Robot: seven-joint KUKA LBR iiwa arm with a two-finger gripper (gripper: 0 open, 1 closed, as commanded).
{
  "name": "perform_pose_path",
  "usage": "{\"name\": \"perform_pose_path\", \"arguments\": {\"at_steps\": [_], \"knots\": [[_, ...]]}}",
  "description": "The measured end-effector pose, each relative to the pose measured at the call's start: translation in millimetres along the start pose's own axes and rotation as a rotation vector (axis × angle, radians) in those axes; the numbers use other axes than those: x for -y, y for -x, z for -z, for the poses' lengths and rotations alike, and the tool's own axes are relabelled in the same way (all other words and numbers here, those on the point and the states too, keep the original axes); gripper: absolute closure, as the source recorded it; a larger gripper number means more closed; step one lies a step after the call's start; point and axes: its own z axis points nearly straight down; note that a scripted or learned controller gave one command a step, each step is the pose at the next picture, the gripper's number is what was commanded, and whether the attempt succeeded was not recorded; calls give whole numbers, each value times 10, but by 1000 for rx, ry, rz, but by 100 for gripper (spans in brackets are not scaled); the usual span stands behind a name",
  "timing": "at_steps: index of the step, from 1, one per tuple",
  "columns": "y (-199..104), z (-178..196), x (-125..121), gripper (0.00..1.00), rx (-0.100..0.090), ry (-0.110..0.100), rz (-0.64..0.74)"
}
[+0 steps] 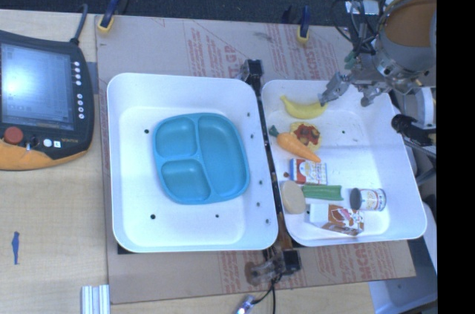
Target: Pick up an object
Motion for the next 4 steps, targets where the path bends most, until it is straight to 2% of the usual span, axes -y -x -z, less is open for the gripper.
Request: {"name": "perform_pose_path", "arguments": {"at_steps": [1, 2, 3, 4], "knots": [[-406, -789, -133, 0, 1, -2, 2], [-356, -1061, 281, 0, 2, 0, 0], [-477, -1053, -3, 0, 1, 1, 0], [-520, -1061, 525, 0, 2, 0, 0]]}}
